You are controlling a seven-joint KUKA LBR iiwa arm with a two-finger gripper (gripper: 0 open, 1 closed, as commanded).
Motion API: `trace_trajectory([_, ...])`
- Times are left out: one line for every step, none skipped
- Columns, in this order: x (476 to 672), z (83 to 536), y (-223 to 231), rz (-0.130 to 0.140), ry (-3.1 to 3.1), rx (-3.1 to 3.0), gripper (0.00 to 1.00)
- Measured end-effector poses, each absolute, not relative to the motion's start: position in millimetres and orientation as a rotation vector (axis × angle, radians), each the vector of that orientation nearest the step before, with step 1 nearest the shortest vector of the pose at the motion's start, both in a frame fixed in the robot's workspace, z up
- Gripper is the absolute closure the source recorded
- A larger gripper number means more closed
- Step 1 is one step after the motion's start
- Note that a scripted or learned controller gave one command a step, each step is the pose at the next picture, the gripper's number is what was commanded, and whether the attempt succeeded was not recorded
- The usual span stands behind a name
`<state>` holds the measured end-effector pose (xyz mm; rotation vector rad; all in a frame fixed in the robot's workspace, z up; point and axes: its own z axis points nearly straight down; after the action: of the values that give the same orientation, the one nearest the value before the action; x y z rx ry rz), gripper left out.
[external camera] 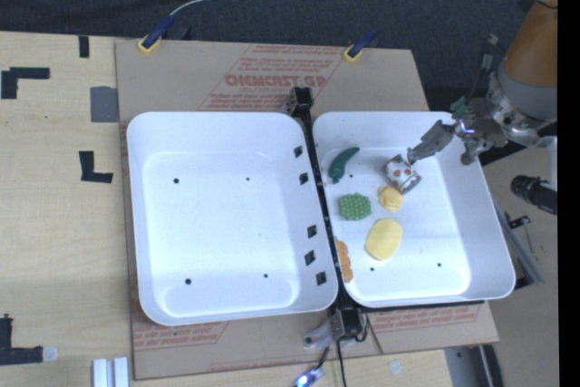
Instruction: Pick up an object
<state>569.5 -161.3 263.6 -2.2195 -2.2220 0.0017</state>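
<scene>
Where the right bin (471,222) holds its small heap of things, a grey-and-white toy with red spots (401,173) lies near the middle of the bin's far half, and the tool (410,157) sits right at its upper edge, touching or nearly so. Whether the tool is open or shut cannot be told from this slant, and nothing is seen held in it. Just below the toy lies a small yellow lump (391,198), then a larger yellow potato-shaped piece (384,239) nearer the front. A green knobbly ball (355,207) sits to their left, a dark green curved piece (343,161) beyond it, and an orange piece (343,259) lies against the left wall. The left bin (145,195) stands alongside on the cardboard-covered worktop (263,82).
</scene>
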Motion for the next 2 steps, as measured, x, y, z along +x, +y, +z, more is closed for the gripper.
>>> trace_trajectory([597.7,450.2,-121.7,-0.018,-2.240,-2.226,0.00])
trace_trajectory([596.2,449.4,-123.2,0.003,-2.226,-2.220,1.00])
